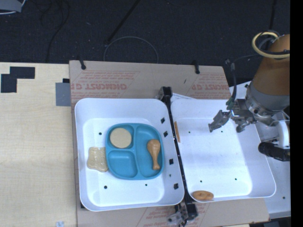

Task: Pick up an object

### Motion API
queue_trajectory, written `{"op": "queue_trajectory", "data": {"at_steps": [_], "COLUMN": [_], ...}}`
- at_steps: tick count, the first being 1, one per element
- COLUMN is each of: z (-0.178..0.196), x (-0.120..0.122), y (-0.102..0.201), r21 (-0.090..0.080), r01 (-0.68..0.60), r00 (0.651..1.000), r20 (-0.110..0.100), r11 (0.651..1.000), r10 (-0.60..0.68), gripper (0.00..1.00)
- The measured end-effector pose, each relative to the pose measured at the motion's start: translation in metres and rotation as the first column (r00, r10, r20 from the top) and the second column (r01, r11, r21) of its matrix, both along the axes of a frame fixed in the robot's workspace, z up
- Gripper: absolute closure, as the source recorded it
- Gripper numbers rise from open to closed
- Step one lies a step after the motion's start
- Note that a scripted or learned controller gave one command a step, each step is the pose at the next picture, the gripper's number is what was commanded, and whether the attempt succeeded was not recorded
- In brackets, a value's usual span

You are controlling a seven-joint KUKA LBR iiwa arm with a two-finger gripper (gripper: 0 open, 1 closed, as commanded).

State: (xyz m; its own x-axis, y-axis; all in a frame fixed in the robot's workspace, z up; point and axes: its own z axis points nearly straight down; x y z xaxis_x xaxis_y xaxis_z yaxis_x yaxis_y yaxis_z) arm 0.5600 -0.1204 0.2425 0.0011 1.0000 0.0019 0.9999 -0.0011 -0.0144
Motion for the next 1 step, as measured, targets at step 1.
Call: {"op": "queue_trajectory", "data": {"at_steps": [1], "z": [0.0067], "x": [0.0023], "y": [-0.0002], "r21": [-0.002], "r01": [-0.002], "r00": [1.0], "r20": [0.013], "r11": [1.0], "r10": [0.002], "gripper": [0.0]}}
